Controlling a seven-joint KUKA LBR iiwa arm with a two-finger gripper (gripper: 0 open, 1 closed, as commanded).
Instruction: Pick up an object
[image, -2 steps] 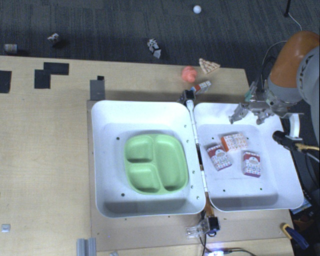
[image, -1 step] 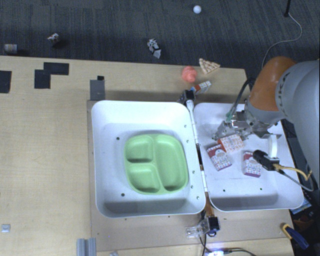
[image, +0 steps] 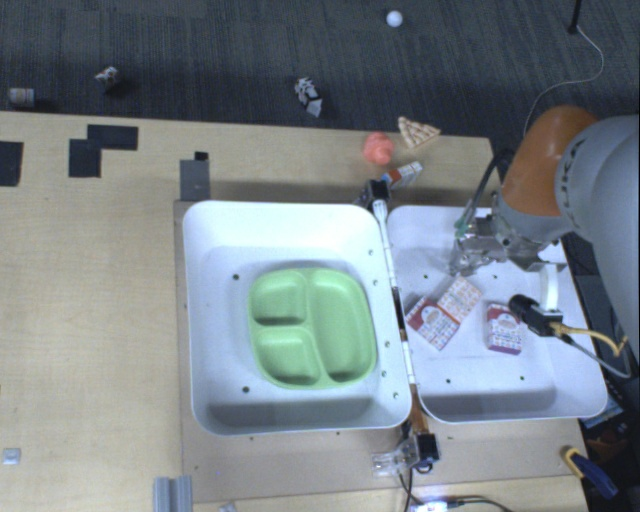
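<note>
Right bin (image: 560, 400) holds two packets (image: 445, 312), red-and-white labels illegible.

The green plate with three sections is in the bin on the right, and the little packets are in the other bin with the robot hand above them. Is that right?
Not quite. The camera view shows the green plate in the left bin, not the right one. The rest holds: the little packets lie in the other bin, on the right, with the gripper above them.
</note>
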